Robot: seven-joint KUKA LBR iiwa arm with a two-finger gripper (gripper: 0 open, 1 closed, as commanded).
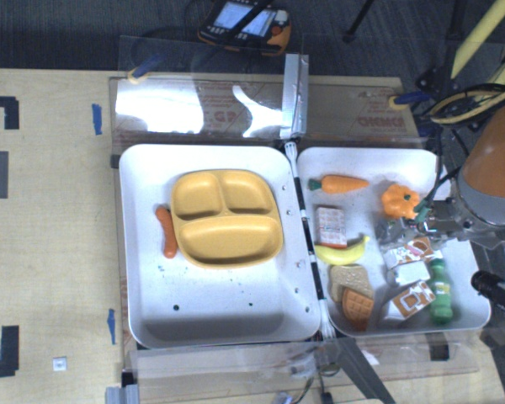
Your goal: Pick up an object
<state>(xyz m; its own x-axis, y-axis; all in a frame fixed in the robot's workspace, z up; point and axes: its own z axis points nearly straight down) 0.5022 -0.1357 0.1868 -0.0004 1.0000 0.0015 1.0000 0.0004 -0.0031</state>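
At the right edge of the frame the pincer (427, 217) hangs low over the right bin (366, 160), just beside an orange toy pepper (399, 200); whether it is open or closed I cannot tell. A yellow divided plate (225, 217) lies in the left bin (143, 251).

Printed lettering on cardboard panel (379, 112) behind right bin (366, 156): reddish, too blurred to read. Small packets near right bin's front, carton (330, 224) and boxes (412, 297), carry print, possibly labels; illegible. Handheld screen (240, 19) beyond panel: lit, no characters resolvable.
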